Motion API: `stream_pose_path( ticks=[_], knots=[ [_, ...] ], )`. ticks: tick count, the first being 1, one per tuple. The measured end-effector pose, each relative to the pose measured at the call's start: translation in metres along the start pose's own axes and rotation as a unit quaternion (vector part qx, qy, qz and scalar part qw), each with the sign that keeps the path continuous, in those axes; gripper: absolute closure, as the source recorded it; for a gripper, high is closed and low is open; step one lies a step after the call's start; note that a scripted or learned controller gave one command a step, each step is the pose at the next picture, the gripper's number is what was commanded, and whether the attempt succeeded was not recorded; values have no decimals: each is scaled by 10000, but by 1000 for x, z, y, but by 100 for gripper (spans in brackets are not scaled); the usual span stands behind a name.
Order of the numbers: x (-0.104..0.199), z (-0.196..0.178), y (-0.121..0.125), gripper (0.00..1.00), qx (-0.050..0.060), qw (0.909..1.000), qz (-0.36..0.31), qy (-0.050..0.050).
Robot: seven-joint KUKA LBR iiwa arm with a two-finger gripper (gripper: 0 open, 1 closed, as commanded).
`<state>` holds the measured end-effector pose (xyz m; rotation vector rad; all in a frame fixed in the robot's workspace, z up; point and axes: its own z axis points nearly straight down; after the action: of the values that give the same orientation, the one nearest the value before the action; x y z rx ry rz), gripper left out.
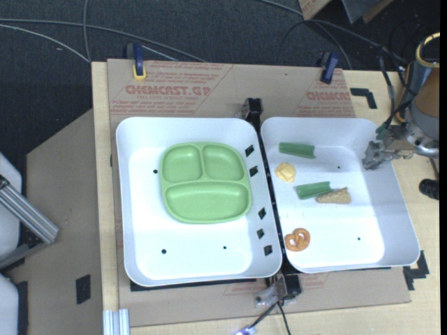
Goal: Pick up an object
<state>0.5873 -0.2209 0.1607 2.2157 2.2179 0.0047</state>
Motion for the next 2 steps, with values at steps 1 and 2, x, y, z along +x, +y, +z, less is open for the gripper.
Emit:
stream_pose_path(
  ticks=[1,2],
  knots=[
    [0,-65,4,100,-8,10000,-4,-3],
    [-1,-120,6,100,-6,10000,-3,-2]
  ],
)
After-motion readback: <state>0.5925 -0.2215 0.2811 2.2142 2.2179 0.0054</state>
